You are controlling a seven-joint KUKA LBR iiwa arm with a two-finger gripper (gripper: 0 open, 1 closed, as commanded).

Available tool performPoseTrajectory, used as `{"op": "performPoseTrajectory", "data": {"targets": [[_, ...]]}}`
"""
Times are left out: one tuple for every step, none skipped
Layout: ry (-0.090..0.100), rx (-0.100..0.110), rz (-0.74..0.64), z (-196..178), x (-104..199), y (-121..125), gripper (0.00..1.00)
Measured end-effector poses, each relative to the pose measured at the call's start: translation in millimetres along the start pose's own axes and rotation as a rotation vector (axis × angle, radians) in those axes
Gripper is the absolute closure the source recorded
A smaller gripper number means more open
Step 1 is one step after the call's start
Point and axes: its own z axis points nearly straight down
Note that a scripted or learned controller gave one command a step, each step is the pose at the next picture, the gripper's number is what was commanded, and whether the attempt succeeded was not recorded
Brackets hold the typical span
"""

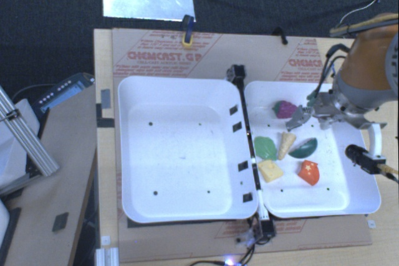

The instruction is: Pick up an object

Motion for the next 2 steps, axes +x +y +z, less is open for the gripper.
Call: {"op": "performPoseTrajectory", "data": {"targets": [[-0.001, 0.001, 0.002, 111, -42, 38, 0.00], [-0.003, 0.006, 0.009, 106, -92, -65, 0.00]]}}
